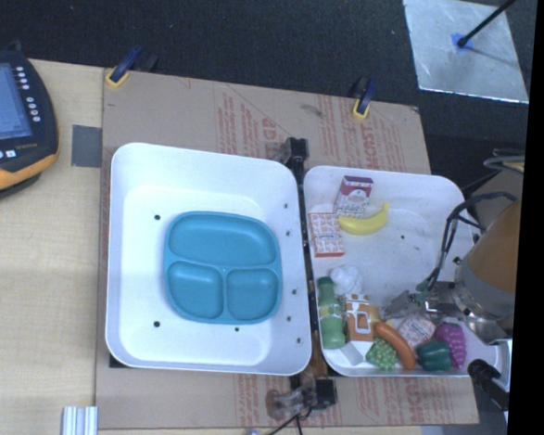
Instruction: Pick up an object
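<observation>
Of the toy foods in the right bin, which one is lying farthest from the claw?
The yellow banana, near the bin's far wall beside the small red-and-white box. The other foods lie clustered at the near end, close to the claw.

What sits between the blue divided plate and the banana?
In the camera view, the bins' adjoining rims and a small red-patterned carton lie between the blue plate and the banana.

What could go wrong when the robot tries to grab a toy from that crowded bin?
The gripper is low in the right bin, where toys are packed together: the hot dog, purple grapes and green bottle nearly touch. It might pinch two at once, or push one aside and catch nothing. The banana sits apart and looks like an easier pick.
</observation>
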Controlling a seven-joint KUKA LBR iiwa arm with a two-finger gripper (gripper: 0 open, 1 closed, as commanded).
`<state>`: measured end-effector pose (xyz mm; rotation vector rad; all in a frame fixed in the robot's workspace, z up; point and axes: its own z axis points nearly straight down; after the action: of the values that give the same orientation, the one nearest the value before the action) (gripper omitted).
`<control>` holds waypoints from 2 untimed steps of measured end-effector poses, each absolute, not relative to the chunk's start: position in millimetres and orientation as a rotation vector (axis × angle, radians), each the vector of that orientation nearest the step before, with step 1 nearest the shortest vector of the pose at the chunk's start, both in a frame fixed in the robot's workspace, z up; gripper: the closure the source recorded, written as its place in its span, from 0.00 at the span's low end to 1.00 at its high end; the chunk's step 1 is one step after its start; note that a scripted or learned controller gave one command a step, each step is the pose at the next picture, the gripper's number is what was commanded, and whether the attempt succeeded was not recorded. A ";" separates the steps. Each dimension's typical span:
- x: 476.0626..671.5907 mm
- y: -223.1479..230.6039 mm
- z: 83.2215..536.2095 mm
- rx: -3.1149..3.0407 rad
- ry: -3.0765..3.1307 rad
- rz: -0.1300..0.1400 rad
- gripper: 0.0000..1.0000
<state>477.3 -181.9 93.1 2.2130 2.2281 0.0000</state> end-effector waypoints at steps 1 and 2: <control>478.5 -182.7 103.9 2.204 2.233 0.000 1.00; 478.9 -177.8 103.6 2.207 2.247 0.006 0.00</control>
<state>478.9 -177.8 103.6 2.2068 2.2474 0.0064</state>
